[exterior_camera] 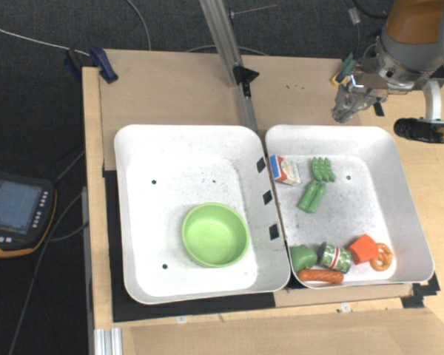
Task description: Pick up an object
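Camera view looks down on two white bins side by side on a wooden bench. At the upper right of the frame the arm [418, 21] is cut off by the top edge, so just its orange band and grey wrist show. Its gripper [348, 109] hangs over bare bench wood just above the far rim of the right bin [407, 191], with nothing between its fingers; whether they stand wide or narrow cannot be told, since they blur into one grey shape.

Objects lie in the right bin. Near its upper left sits a small red and white carton [286, 170], and beside it, toward the right, a green ridged piece [323, 168] with a second green piece [311, 197] just below it; what these two are is hard to make out. Along the bin's lower edge a cluster crowds together: a green lump [303, 257], a small can [334, 257] lying on its side, a red-orange sausage shape [320, 276], an orange-red block [363, 248], and a pretzel [382, 257] touching that block. Parts of these overlap, so their full outlines are hidden.

In the left bin [133, 154], a light green bowl [215, 234] sits upright toward the lower right. A handheld pendant [15, 209] lies at the frame's left edge, partly cut off.
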{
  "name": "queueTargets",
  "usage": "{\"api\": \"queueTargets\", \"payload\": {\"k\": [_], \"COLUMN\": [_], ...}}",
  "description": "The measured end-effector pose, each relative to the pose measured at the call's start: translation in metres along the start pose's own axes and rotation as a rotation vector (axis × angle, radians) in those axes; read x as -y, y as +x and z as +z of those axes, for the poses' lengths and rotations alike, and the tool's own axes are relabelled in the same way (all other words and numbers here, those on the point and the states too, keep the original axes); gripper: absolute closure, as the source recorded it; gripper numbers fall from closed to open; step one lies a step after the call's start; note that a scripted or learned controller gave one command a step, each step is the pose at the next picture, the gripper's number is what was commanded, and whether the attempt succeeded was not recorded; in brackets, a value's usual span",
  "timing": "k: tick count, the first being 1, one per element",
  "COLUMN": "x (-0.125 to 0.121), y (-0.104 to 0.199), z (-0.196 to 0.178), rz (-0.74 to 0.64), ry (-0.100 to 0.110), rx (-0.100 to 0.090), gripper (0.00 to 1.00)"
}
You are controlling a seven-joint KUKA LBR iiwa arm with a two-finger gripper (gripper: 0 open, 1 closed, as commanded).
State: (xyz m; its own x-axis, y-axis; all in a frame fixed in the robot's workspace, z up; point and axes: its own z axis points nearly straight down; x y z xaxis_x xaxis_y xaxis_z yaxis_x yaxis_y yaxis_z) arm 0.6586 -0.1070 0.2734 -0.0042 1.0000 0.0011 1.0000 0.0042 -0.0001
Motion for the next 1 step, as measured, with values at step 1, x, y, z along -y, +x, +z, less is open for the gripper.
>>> {"api": "queueTargets", "payload": {"k": [1], "x": [0.0132], "y": [0.0537], "z": [0.0053], "rz": [0.000], "ry": [-0.001], "rx": [0.000], "gripper": [1.00]}}
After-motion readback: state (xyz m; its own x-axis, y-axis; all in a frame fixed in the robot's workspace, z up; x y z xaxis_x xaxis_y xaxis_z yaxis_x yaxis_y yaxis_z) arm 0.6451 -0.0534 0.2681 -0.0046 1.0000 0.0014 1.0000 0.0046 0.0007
